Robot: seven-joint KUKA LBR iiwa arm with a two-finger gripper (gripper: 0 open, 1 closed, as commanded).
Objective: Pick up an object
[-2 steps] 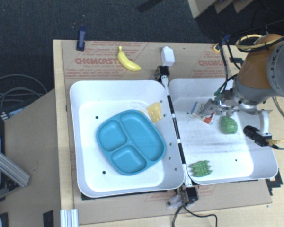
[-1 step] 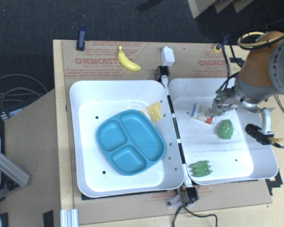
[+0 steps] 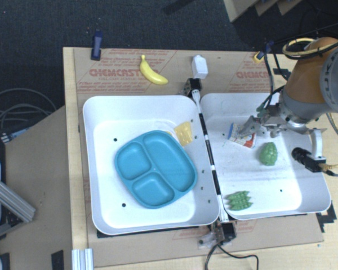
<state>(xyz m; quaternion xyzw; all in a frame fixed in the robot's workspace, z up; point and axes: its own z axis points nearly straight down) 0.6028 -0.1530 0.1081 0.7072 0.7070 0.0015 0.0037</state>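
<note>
A small flat item with red, white and blue parts (image 3: 243,138) lies in the right bin (image 3: 281,198), toward eleven o'clock of that bin's floor, and it is judged to be the object being attempted, since the tool (image 3: 252,126) is lowered right at it. Whether the fingers are spread or closed cannot be told: they merge with the item and their gap is not resolved, so no hold can be claimed. The arm (image 3: 310,86) is brought in from three o'clock and bent down steeply, presumably so the tool meets the bin floor from above.

Just beside the item, toward four o'clock, a round green piece (image 3: 267,153) rests apart from the tool. A knobbly green piece (image 3: 239,200) is set near the bin's seven o'clock corner, well apart from both.

The left bin (image 3: 101,151) carries a blue divided tray (image 3: 154,169) at its centre, with a pale yellow piece (image 3: 183,133) touching the tray's one o'clock edge. Outside the bins, on the worktop (image 3: 73,94), a yellow banana (image 3: 152,72) lies at twelve o'clock of the left bin, out of the working area
</note>
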